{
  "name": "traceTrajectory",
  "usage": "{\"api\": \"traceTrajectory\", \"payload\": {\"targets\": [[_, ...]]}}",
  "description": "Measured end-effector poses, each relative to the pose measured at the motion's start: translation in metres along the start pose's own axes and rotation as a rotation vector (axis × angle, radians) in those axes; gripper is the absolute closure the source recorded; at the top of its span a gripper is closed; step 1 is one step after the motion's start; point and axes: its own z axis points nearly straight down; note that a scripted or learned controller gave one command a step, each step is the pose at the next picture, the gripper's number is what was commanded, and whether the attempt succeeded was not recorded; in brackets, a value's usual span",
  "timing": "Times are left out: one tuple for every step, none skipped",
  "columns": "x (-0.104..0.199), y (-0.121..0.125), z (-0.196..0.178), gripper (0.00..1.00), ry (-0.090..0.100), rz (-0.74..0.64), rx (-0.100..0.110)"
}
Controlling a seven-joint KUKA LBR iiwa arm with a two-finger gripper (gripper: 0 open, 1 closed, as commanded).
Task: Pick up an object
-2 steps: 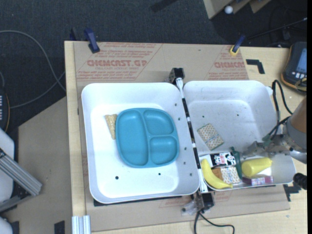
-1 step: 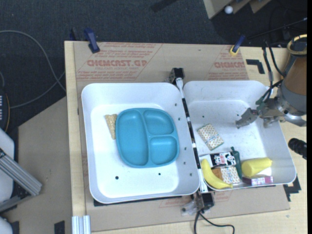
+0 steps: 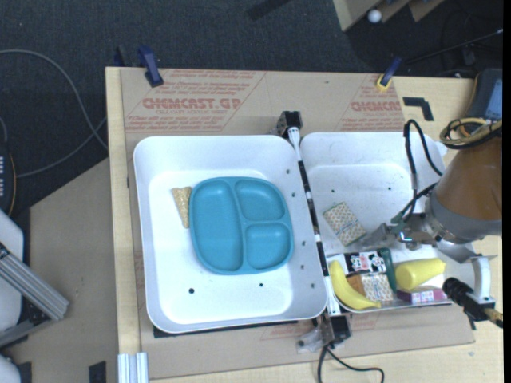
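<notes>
a: banana [image 3: 348, 290] is the likeliest thing for you to pick, operator. it lies in the right bin [image 3: 355, 159], at the near left corner, curved along the bin's near edge and touching the divider side.

b: what sits around it?

a: you have a small black-and-white printed box [image 3: 367, 261] just beside its upper end, a patterned packet [image 3: 378, 286] against its right side, and a yellow block-like item [image 3: 417, 273] further right. a flat pink-and-white package [image 3: 423, 296] lies just under that yellow item. up the bin floor from the banana you can see a speckled, sponge-like square [image 3: 342, 221], tilted and apart from the rest.

b: and the arm?

a: you see the arm [image 3: 471, 190] coming in from the right, its orange band low over the right bin. the gripper [image 3: 402, 234] hangs just above the cluster, near the black-and-white box and the yellow item. you cannot tell from this view whether the jaws are parted or closed; nothing shows plainly between them.

b: the other bin?

a: in the left bin [image 3: 160, 214] you have a blue divided plate [image 3: 239, 223] with three compartments, lying near the middle. a tan cracker-like piece [image 3: 182, 202] lies against the plate's left edge, partly under it. both bins rest on a cardboard sheet [image 3: 200, 94] held down with blue clamps [image 3: 149, 65].
</notes>
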Motion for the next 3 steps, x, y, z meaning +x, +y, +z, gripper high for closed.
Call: {"api": "traceTrajectory", "payload": {"targets": [[0.027,0.04,-0.074,0.0,0.006,-0.003,0.019],[0.04,-0.005,-0.014,0.0,0.007,-0.002,0.02],[0.041,-0.003,0.011,0.0,0.005,-0.001,0.011]]}}
